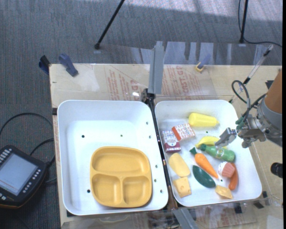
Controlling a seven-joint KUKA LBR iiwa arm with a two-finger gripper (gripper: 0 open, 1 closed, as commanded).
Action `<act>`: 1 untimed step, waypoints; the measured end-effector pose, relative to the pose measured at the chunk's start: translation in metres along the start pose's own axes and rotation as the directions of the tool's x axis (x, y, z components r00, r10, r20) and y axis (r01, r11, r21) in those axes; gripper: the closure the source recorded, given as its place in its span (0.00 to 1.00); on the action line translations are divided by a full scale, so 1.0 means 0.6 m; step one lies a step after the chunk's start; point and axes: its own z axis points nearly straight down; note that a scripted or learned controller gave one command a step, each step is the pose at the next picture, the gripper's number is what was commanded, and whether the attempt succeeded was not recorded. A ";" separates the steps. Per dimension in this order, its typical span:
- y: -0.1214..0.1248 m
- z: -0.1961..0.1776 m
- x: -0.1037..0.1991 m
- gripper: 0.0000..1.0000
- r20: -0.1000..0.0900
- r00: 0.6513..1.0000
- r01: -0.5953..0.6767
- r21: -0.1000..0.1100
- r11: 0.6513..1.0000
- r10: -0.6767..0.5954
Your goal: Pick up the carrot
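Carrot (pixel 206 165) lies slanted in the right bin (pixel 196 105), toward its near right corner, leaf end touching the green bottle (pixel 219 152) and its tip beside the dark green pod (pixel 203 176). A yellow block (pixel 179 164) lies close on its left. The gripper (pixel 226 138) hangs over the bin's right edge above the bottle; whether its fingers are spread cannot be told. The left bin (pixel 69 113) holds a yellow tray (pixel 120 176), with bare floor along its far edge.

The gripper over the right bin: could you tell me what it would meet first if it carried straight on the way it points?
Probably the green bottle just below the gripper, rather than the carrot; depth is unclear.
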 end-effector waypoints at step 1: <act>-0.049 0.256 0.034 0.00 -0.004 1.000 -0.018 0.013 1.000 0.018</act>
